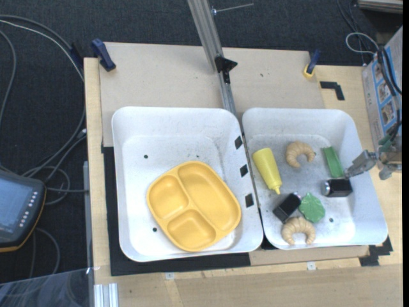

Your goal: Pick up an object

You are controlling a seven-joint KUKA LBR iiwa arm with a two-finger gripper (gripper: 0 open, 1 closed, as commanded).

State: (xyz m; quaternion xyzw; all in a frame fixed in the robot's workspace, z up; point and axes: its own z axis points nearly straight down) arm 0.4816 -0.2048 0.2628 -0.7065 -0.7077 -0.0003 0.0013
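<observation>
Left bin (128, 171) carries the yellow tray (193, 204), flat. Right bin (358, 133) gathers the pickables: mustard bottle (268, 169), two croissants (300, 153), green bar (331, 162), black cylinder (338, 187). My gripper (370, 164) hovers at its right rim; grip state unreadable

two bins on desk (160, 75). left bin (128, 133): divided tray (193, 204) toward front. right bin (339, 123): bottle (268, 169) at left, croissant (300, 153) behind centre, second croissant (299, 229) at front, gripper (363, 165) at right edge.
</observation>
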